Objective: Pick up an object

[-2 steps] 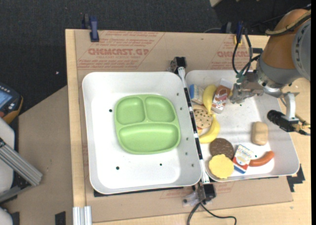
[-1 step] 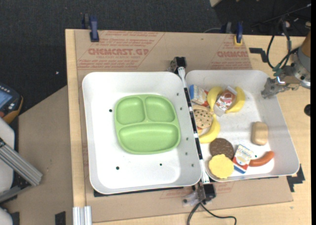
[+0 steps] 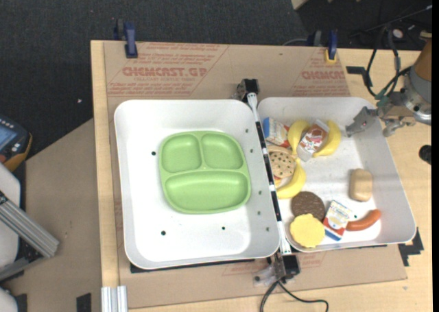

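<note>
I see the gripper (image 3: 372, 120) at the right of the frame, over the upper right corner of the right bin (image 3: 398, 187). The fingers look spread apart, with nothing between them; released.

Candidate objects, all in the right bin, toy food by the look:
- tan bread-roll shape (image 3: 361, 184), right of centre, standing alone, well apart from the gripper.
- red-orange sausage (image 3: 361, 221), lower right, touching a small white carton (image 3: 337, 216) with red and blue print; text too small for me to read.
- yellow round disc (image 3: 306, 230) at the lower left of the bin, dark brown patty (image 3: 307, 204) just above it.
- two bananas: one (image 3: 330, 138) curving along the upper middle, one (image 3: 293, 178) by the left wall.
- speckled round cracker (image 3: 280, 163) resting on the lower banana.
- small white-and-red packet (image 3: 313, 140) against the upper banana; a second packet (image 3: 275, 130) with red and blue print at upper left. Labels unreadable.

Left bin (image 3: 137, 187) holds a green divided plate (image 3: 204, 171), three compartments.

Legible writing: brown board (image 3: 171, 70) under the bins, red print "CHEMCAST GP" at upper left, repeated partly at upper right.
</note>
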You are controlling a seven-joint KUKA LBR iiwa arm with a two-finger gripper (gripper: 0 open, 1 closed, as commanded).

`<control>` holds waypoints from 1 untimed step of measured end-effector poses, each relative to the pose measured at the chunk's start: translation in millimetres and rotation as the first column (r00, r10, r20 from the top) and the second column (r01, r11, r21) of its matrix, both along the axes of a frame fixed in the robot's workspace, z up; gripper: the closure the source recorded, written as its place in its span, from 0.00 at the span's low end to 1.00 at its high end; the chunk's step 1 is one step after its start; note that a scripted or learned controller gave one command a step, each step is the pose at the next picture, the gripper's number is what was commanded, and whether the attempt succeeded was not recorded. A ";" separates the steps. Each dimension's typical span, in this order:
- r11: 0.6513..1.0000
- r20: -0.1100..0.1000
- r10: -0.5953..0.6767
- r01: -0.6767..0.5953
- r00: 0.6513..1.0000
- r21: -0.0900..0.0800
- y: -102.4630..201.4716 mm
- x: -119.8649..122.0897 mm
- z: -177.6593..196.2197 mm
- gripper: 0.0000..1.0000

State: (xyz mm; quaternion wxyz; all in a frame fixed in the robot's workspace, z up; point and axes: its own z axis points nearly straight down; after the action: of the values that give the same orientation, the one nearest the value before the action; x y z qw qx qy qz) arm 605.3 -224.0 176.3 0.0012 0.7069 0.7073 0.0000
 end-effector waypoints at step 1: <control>1.000 0.007 0.004 -0.004 1.000 -0.001 26.3 64.7 -84.1 0.00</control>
State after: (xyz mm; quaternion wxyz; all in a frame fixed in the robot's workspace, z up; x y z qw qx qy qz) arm 670.1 -197.6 92.2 0.0043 0.7055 0.7087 0.0021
